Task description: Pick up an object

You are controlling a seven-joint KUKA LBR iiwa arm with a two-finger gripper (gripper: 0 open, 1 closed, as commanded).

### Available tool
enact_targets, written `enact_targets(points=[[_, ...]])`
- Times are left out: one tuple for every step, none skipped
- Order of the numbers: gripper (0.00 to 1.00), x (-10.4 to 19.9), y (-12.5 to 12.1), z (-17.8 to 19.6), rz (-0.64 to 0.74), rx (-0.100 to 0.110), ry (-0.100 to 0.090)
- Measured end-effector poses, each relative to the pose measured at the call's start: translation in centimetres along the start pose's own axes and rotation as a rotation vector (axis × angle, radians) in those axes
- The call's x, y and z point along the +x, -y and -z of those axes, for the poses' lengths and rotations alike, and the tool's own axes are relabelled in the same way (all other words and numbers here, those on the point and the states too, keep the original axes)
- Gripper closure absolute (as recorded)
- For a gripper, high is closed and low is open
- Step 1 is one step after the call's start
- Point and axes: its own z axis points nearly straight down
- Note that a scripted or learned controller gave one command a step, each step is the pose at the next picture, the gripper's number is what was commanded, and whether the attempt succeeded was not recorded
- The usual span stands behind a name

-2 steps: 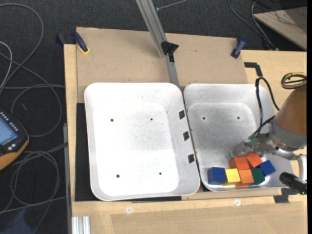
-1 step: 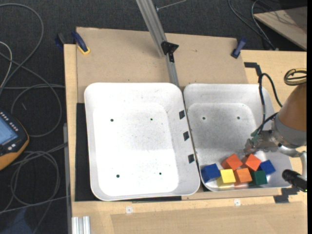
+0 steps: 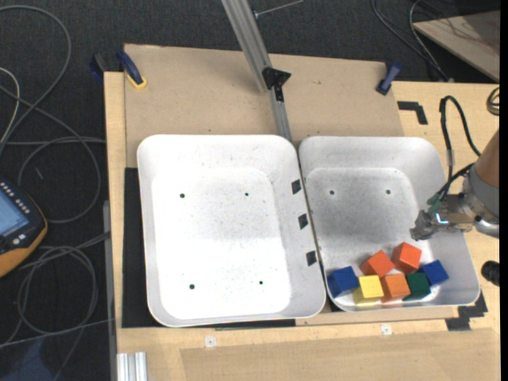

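Hand (image 3: pixel 423 227) hovers above coloured blocks (image 3: pixel 386 275) in right bin (image 3: pixel 359 153)

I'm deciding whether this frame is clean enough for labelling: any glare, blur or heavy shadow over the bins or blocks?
Camera view: lighting is even and soft, with no hard shadows; the left bin and right bin show grey scuffing, not glare; the blocks are sharp enough to tell colours apart; the gripper at the right edge looks slightly soft.

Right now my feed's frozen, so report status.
Gripper above right bin, nothing between its fingers. Blocks clustered in near corner, below gripper. Nothing in the way.
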Motion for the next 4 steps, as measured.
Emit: enact_targets(points=[[1.00, 0.0, -0.2, 3.7, 0.000, 0.002, -0.001], [1.00, 4.9, -2.9, 5.2, 0.005, 0.003, -0.003], [1.00, 8.8, -5.9, 5.5, 0.005, 0.004, -0.003], [1.00, 13.5, -7.4, 6.3, 0.005, 0.004, -0.004]])
